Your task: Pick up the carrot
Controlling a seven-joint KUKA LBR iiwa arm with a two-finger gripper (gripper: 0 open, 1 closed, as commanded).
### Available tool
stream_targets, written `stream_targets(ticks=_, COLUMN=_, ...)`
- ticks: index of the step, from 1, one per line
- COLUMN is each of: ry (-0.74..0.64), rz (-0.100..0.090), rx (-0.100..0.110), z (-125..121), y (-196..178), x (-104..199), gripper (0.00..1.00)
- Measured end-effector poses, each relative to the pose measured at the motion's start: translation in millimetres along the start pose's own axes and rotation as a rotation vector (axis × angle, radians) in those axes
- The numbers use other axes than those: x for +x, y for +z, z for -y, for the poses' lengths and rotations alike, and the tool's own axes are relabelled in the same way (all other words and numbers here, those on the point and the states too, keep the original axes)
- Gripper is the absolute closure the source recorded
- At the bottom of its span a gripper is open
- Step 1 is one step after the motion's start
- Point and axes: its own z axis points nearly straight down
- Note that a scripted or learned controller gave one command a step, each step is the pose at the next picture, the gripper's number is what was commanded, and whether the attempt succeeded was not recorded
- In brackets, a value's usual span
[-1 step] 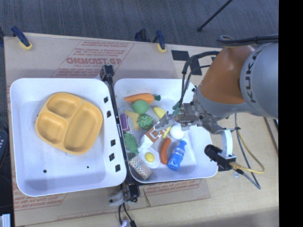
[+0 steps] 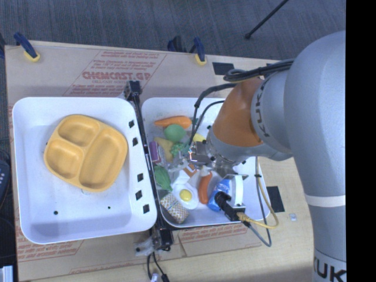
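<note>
Clearly, the arm [image 2: 258, 119] is being reached in from 3 o'clock and is hanging over the middle of the right bin [image 2: 258, 213], with the gripper [image 2: 202, 157] being lowered into a crowded pile of toy food. Whether the gripper is spread or closed cannot be told, since it is being hidden by the wrist and the clutter.

The carrot [image 2: 173, 121] is lying on its side at the bin's 12 o'clock end, just above a green piece [image 2: 173, 132] and near the far wall. The gripper is being held at roughly 5 o'clock from the carrot, closer to a second orange piece [image 2: 204, 188] and a fried egg [image 2: 185, 195] at the bin's 6 o'clock end.

Several risks are being judged from this. The wrong orange item may be taken, because the gripper is sitting nearer to it than to the carrot. Neighbouring pieces may be pinched along with the target, or the carrot may be pushed against the wall, because the items are packed so tightly. The left bin [image 2: 23, 175], with its yellow plate [image 2: 85, 151], is not being involved
</note>
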Motion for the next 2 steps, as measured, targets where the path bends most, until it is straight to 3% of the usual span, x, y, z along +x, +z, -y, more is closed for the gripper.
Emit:
stream_targets(ticks=1, ry=-0.043, rz=0.0, rx=-0.005, z=-72, y=-75, x=36, gripper=0.0)
stream_targets(ticks=2, ry=-0.002, rz=0.001, rx=-0.004, z=-134, y=-45, x=12, gripper=0.0)
